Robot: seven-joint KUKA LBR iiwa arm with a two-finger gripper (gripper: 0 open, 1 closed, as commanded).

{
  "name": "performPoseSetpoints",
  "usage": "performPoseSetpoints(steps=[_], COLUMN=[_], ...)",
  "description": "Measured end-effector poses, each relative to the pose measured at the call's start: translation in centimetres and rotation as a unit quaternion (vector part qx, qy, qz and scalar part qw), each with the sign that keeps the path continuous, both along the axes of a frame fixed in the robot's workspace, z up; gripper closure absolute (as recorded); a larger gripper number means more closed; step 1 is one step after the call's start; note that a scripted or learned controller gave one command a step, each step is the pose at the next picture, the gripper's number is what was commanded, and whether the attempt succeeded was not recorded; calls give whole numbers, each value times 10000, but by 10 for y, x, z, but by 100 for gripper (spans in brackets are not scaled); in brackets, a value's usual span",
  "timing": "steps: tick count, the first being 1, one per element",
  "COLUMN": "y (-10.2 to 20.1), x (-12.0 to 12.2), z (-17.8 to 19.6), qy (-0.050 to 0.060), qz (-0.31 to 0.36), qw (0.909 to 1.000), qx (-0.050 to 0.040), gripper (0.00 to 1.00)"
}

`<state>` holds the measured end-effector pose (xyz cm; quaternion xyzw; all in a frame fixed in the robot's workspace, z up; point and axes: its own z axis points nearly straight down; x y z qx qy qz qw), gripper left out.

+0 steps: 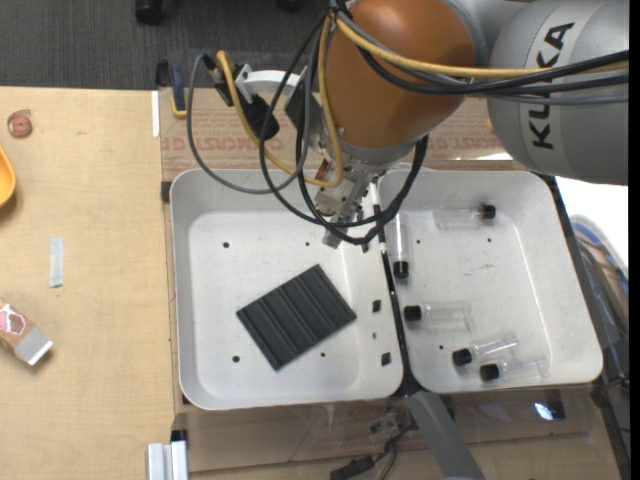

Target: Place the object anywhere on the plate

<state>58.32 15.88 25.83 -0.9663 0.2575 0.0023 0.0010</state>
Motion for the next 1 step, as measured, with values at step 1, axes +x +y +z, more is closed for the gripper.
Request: performPoseSetpoints(steps=[1], y=[-54], x=[-57], z=[36], qy=[-6], qz=[715], qw=[9974], qx=[2], gripper=[100])
